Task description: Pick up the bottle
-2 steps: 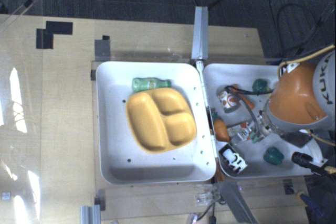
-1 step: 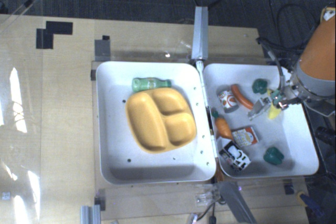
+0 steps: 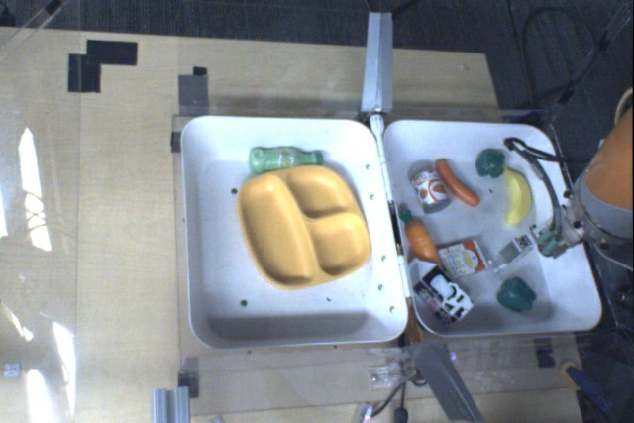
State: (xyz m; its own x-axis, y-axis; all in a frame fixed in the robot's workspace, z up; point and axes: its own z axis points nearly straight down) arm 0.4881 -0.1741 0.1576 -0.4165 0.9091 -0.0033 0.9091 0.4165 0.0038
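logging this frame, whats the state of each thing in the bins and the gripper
green bottle: lying on its side in the left bin, touching the tray's far edge
yellow tray: flat, hollows up, nothing in them
gripper: low in the right bin, nothing seen between its fingers
banana: lying flat
sausage: lying flat
carrot: lying by the divider
small can: on its side

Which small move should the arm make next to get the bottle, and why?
Probably travel left across the divider. The claw is low over the right white bin, near the yellow banana, while the green glass bottle lies on its side in the left white bin, against the back edge of the yellow sectioned plate.
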